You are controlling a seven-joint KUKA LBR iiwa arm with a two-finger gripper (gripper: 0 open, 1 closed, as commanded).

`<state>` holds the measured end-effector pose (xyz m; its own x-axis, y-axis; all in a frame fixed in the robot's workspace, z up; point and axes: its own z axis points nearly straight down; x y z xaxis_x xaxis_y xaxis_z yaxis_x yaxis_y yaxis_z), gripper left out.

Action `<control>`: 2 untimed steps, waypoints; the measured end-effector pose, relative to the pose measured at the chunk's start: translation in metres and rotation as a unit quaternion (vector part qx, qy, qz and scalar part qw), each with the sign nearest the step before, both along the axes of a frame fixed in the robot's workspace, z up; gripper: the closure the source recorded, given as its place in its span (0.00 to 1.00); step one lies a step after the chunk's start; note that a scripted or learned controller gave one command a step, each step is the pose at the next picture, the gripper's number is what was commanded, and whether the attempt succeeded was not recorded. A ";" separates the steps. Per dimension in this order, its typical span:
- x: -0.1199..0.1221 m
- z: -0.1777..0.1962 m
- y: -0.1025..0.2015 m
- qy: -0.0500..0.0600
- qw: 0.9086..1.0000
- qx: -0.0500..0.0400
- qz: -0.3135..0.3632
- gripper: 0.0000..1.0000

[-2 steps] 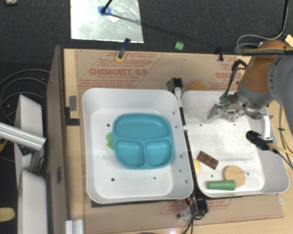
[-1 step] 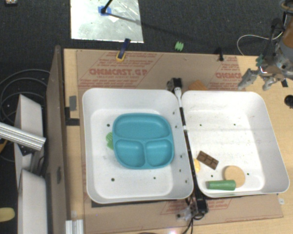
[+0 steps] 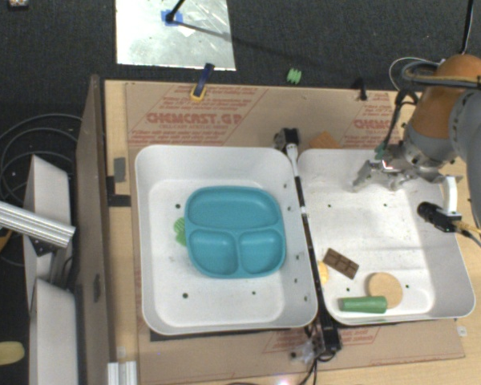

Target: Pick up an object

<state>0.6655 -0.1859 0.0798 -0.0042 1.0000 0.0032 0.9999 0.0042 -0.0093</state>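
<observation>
Camera view: my gripper [image 3: 382, 172] is hovering over the far part of the right bin [image 3: 457, 283], with the fingers splayed apart and nothing sitting between them. My arm is reaching in from the right, orange band [image 3: 465, 66] showing above the wrist. Pickable items are all lying at the near end of that same bin, well apart from the gripper: a brown chocolate-bar piece [image 3: 341, 262], a round tan cookie [image 3: 385, 285] and a green cylinder [image 3: 363, 303] that is touching the cookie's near edge. A small yellow item [image 3: 323, 273] is peeking out at the bin's left wall, just beside the chocolate piece. Left bin [image 3: 156, 215] is holding a teal divided plate [image 3: 235, 231] lying flat in the middle, with a green scrap [image 3: 179, 229] sticking out from under its left edge.
</observation>
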 end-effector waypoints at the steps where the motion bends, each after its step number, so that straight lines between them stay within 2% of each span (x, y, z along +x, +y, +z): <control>1: -0.053 0.026 -0.023 -0.004 1.000 -0.002 -0.003 0.00; 2: -0.050 0.037 -0.021 -0.008 1.000 -0.002 -0.001 1.00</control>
<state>0.6158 -0.2069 0.1169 -0.0019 1.0000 -0.0018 1.0000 0.0019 0.0061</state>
